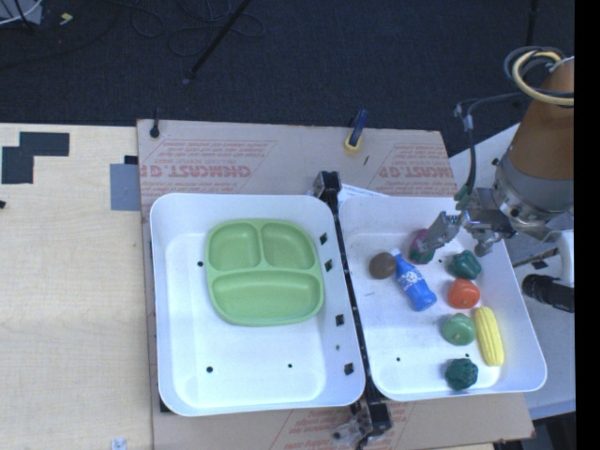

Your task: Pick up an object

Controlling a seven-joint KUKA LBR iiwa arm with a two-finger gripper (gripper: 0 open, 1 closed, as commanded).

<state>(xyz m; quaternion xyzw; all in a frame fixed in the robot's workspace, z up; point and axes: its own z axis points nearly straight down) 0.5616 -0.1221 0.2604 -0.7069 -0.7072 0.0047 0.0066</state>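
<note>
1. The gripper hangs over the right bin, fingers spread wide with nothing between them (the arm enters from the right).
2. The step looks like the approach before a grasp.
3. A dark green toy lies just beside the gripper; a purple-green piece sits by its left finger.
4. Next it should centre over one toy, descend, then close.
</note>
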